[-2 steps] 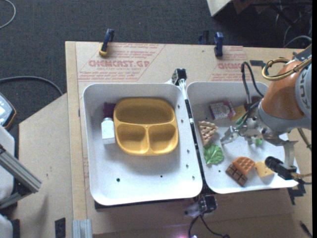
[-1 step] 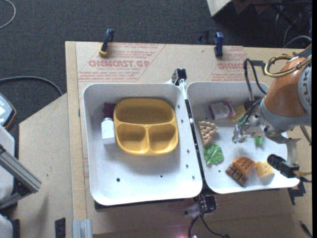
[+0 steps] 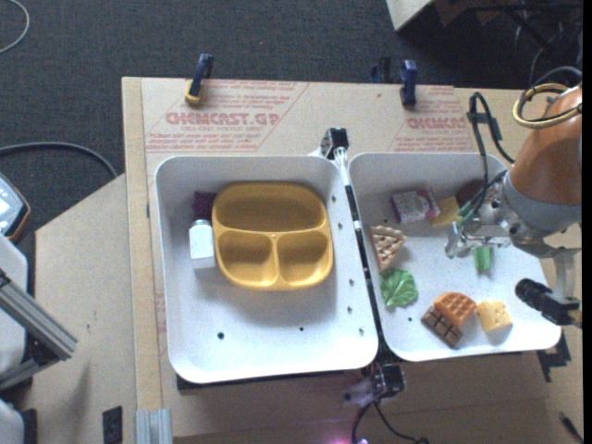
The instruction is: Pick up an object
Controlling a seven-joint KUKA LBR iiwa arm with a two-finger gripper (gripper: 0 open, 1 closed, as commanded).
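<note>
Reaching into the right bin (image 3: 546, 340) from the right, the gripper (image 3: 470, 240) is seen low over the bin floor, and whether its jaws are open or closed cannot be told. A small green object (image 3: 484, 258) lies just beside them, on the near side; it is not seen between them, so no grasp can be claimed. The step in hand is judged to be the approach to a pick. For the next move, the jaws should be centred over one object and brought down around it.

Further left and nearer, a pizza slice (image 3: 388, 243), a green leaf (image 3: 400, 288), a waffle (image 3: 450, 317) and a cheese piece (image 3: 495, 315) are placed. In the left bin (image 3: 176, 340) a yellow divided plate (image 3: 273, 234) rests.

On the table (image 3: 139, 155), "CHEMCAST GP" can be read in red print.
</note>
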